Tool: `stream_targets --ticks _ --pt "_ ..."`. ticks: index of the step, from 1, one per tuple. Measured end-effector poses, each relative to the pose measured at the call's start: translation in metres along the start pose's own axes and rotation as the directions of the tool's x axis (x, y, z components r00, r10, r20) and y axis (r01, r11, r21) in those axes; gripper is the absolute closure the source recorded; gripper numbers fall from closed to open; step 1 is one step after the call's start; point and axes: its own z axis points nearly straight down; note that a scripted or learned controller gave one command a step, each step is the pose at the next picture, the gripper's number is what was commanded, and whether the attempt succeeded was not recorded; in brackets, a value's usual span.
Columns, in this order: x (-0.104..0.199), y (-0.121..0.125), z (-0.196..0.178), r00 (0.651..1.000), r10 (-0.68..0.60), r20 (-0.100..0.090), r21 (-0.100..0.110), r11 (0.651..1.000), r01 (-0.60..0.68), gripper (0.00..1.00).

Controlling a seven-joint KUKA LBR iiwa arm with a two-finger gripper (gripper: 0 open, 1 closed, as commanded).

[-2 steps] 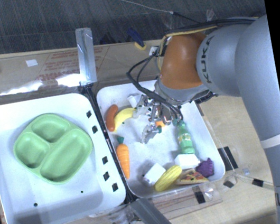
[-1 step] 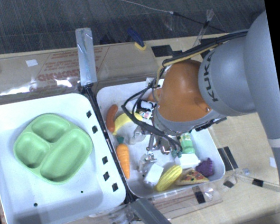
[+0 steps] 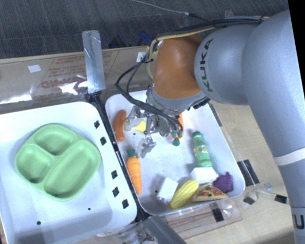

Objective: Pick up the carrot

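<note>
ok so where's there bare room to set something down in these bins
The left bin has bare floor all round the green plate, widest along its near edge. The right bin is crowded: carrots by its left wall, corn, pizza slice and grapes along the front, bottle at right. Its one free patch lies mid-floor, between carrot and bottle, below the pincer.

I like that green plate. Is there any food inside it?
No food shows in the green divided plate; all its compartments look bare. It sits in the left white bin, and the bin floor beneath the plate is covered.
</note>
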Motion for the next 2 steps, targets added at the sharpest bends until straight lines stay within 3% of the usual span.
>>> stream_targets --ticks 1,2 --pt "0.056 -0.007 0.004 0.998 -0.068 -0.004 0.000 0.998 0.068 0.00" --pt "0.096 0.037 -0.100 0.992 0.123 0.005 0.000 0.992 -0.123 0.00"
